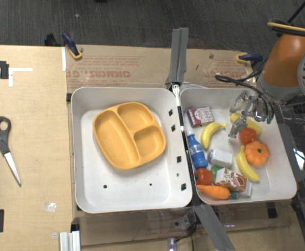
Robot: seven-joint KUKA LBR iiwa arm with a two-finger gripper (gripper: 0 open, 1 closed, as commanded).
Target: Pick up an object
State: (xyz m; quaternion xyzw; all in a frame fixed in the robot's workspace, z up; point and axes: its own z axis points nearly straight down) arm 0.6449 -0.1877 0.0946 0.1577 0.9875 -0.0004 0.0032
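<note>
My gripper [239, 120] hangs over the far right part of the right bin [285, 190], just above a red tomato [248, 135] and the end of a yellow banana [254, 125]. Nothing shows as lifted by it. Around it in the bin lie another banana [211, 132], a red-and-white box [200, 116], a blue bottle [197, 152], a pale block [220, 157], an orange pumpkin-like fruit [257, 153], a third banana [246, 167], a juice carton [230, 179] and a carrot [213, 192].
The left bin [84, 192] holds a yellow divided plate [130, 135]. Scissors [3, 145] lie on the wooden bench at the left. A grey divider post [178, 56] rises between the bins at the back. Cables trail from the arm's wrist [288, 67].
</note>
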